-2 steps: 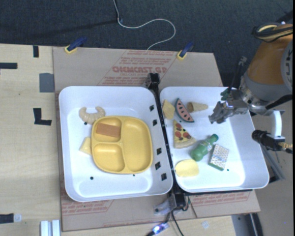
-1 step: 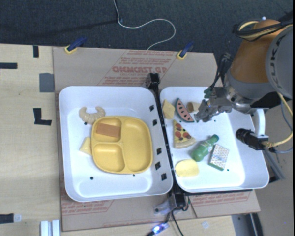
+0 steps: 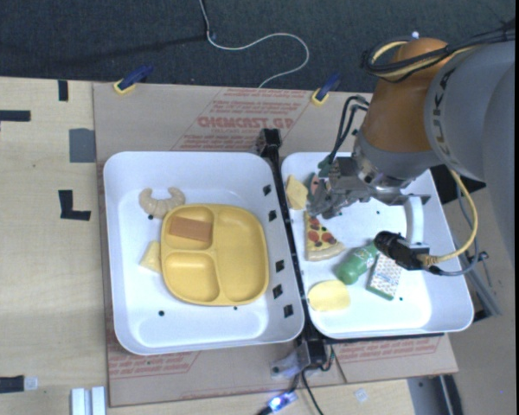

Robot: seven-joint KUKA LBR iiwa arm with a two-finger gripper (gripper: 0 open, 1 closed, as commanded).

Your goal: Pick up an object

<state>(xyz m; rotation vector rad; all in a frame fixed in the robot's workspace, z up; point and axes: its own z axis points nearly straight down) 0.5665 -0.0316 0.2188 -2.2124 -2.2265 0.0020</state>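
My gripper (image 3: 324, 199) hangs low over the upper left part of the right bin (image 3: 441, 305), right above the top of a pizza slice toy (image 3: 320, 239). A pale yellow wedge (image 3: 296, 194) lies just left of the gripper against the bin's wall. Further down in that bin lie a green object (image 3: 355, 264), a speckled white and green packet (image 3: 386, 277) and a round yellow piece (image 3: 329, 296). Nothing shows between the fingers.
The left bin (image 3: 125, 232) holds a yellow divided plate (image 3: 229, 262) with a brown slab (image 3: 190, 227) in one compartment, a tan croissant-like piece (image 3: 160, 201) and a yellow wedge (image 3: 150, 256). A black divider (image 3: 281, 223) separates the bins. Cables trail from the arm at the right.
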